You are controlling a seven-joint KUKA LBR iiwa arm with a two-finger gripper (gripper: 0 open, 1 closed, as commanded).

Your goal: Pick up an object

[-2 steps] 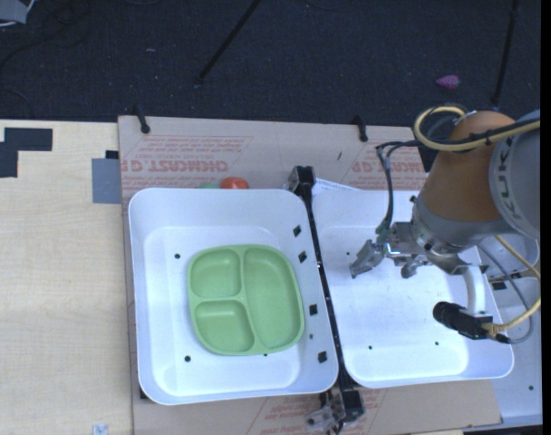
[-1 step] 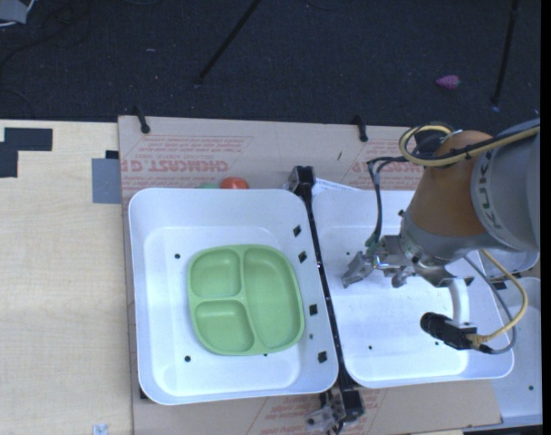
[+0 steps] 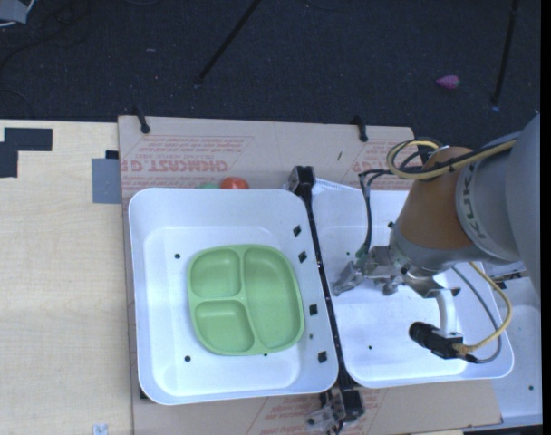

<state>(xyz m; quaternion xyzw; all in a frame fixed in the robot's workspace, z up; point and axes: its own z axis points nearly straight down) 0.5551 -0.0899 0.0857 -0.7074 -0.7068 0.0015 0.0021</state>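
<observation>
A light green divided plate (image 3: 246,297) with three compartments lies flat in the middle of the left white bin (image 3: 158,243). My gripper (image 3: 351,275) is low over the left part of the right white bin (image 3: 384,370), close to the divider between the two bins. I can make out nothing held in it. The grey arm with its orange band (image 3: 434,211) covers much of the right bin's back half. The plate is about a hand's width left of the gripper, across the divider.
A small red thing (image 3: 234,184) sits on the cardboard just behind the left bin's back rim. A black piece on a yellow cable (image 3: 436,341) hangs over the right bin's front right. Black clips (image 3: 304,181) run along the divider.
</observation>
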